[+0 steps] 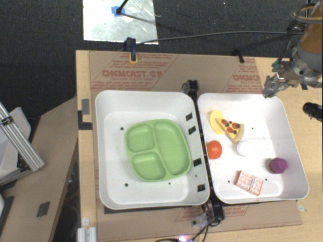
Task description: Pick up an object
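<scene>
we see the gripper [273,86] poised over the far right corner of the right bin [290,130], its jaws drawn narrow with nothing between them. the pickable things all lie in that bin: a pizza slice [232,129] on a yellow piece [217,120], an orange ball [214,149], a white ball [244,148], a purple ball [278,165] and a pink packet [249,182]. the left bin [108,135] holds a green tray [157,149]. we judge the task barely begun: nothing is grasped, and approach, grip and lift all remain.

A tan table [166,67] stands on dark floor [35,44]; a shiny sheet [101,19] lies far left, an aluminium rail [20,140] at left.
</scene>
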`<state>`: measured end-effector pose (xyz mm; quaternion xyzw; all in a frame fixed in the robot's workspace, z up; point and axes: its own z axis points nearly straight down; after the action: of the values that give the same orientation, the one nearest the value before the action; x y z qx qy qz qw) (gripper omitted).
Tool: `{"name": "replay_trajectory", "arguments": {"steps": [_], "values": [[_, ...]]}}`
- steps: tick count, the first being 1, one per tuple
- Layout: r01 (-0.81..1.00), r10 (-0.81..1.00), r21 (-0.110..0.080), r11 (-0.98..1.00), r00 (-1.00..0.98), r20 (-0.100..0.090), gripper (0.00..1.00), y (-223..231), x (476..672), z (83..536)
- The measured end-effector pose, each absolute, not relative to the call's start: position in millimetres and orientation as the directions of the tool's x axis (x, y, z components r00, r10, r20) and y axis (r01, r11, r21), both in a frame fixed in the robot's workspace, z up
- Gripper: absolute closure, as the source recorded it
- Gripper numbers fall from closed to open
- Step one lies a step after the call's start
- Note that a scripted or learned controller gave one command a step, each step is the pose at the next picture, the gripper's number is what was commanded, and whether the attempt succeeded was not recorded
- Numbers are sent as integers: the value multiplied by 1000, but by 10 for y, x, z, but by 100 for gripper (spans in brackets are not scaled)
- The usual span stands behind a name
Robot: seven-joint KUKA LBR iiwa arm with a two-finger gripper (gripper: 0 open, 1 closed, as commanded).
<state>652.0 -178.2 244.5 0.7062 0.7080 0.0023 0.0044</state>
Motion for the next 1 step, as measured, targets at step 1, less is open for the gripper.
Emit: {"name": "replay_trajectory", "arguments": {"steps": [1], "values": [[1000,1000,4,5,-5,-1,100,-1781,6532,2544]]}}
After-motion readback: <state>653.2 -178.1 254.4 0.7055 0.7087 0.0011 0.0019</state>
